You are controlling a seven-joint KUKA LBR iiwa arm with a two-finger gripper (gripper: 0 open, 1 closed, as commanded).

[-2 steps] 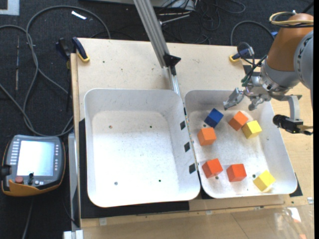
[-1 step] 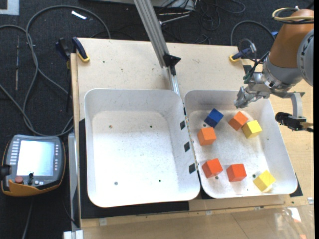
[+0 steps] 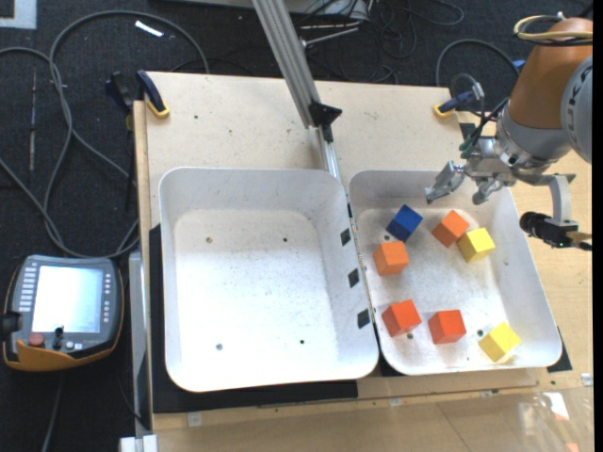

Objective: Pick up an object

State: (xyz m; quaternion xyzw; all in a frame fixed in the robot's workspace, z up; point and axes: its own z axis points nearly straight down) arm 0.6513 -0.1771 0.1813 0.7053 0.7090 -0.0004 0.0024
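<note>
Approach step: gripper (image 3: 467, 185) poised above right bin (image 3: 540, 290), fingers spread wide, nothing between them. Next: descend over orange cube (image 3: 450, 227) just below, then close.

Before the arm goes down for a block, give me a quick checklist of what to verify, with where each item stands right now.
1. Hand carries nothing between its fingers: ok.
2. Hand is over the right bin, near its far rim: ok.
3. Hand is directly above a block: not ok; the blue block and orange block lie nearer the camera.
4. Blocks sit apart enough to grasp: cannot tell; the orange block and yellow block look close.
5. Hand height above the bin floor: cannot tell.
</note>
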